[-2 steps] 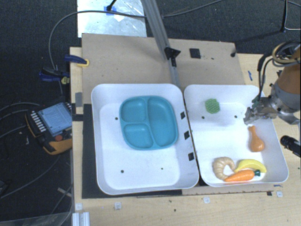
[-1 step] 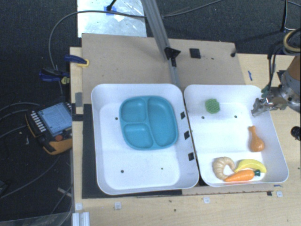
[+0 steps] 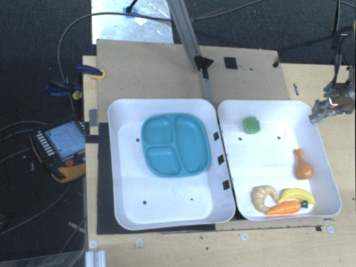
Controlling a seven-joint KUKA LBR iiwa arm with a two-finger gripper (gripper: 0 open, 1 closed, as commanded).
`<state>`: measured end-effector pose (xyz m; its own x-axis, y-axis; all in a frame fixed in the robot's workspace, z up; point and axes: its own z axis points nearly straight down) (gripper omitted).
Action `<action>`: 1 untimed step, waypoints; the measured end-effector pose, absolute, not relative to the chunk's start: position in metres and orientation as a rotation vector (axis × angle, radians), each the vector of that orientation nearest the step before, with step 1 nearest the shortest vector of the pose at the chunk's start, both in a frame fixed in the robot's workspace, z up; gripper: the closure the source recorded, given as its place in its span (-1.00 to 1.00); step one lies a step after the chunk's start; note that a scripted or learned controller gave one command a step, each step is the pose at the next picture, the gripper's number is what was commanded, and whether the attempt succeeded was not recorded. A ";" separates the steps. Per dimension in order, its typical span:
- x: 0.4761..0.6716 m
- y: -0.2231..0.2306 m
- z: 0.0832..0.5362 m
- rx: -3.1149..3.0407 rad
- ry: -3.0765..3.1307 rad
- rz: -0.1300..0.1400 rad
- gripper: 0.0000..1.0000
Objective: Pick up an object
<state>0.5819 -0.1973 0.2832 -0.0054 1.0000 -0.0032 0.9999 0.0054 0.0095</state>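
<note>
Camera view crops the gripper (image 3: 328, 109) — fingers unclear.

The gripper (image 3: 324, 111) is cut off by the right edge, its fingers too small to read. The banana (image 3: 297, 194) lies partly behind the carrot (image 3: 283, 207).

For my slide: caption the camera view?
Gripper beside right bin of toy foods; blue plate in left bin.
</note>
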 end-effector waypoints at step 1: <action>0.583 -0.137 0.285 2.208 2.233 0.005 1.00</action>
<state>0.5826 -0.1370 0.2848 -0.0109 0.9999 0.0016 0.9999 0.0109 0.0034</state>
